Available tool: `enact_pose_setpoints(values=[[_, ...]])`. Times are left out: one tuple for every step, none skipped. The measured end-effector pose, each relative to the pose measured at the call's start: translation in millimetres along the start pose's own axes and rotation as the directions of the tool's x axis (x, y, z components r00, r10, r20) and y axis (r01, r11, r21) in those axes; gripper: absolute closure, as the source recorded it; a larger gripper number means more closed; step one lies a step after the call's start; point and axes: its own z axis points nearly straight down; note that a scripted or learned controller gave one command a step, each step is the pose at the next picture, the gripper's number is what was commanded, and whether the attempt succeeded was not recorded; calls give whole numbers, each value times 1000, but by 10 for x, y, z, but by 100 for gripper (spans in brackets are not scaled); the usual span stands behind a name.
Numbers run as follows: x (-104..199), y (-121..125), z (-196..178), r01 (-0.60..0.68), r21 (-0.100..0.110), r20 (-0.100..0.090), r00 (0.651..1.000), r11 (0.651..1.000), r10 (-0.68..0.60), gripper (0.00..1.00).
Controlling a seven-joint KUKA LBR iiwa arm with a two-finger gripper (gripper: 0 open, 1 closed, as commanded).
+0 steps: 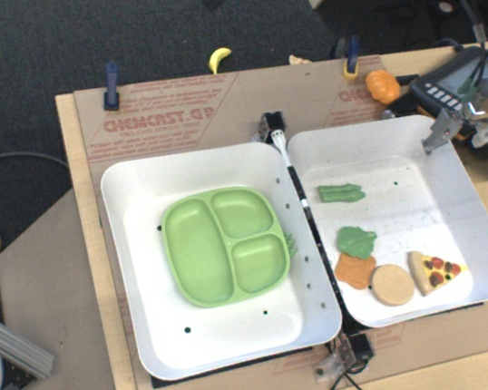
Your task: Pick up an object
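Observation:
The right bin (452,202) holds several toy foods. A long green piece (341,191) lies near its middle. Toward the front left a leafy green piece (356,241) sits right beside an orange piece (355,270). A round tan disc (392,284) and a pizza slice (436,270) lie along the front. My gripper (439,137) hangs over the bin's back right corner, well away from all of them, with nothing visibly in it.
The left bin (138,252) holds a green divided plate (226,244). Behind the bins, on the bench, lie an orange object (382,86) and a small yellow object (219,57). Blue clamps (110,87) (351,55) grip the board's back edge.

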Motion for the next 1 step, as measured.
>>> enact_pose_setpoints(values=[[-36, -368, 1485, 0, 4, -10, 1000, 1000, 0, 0]])
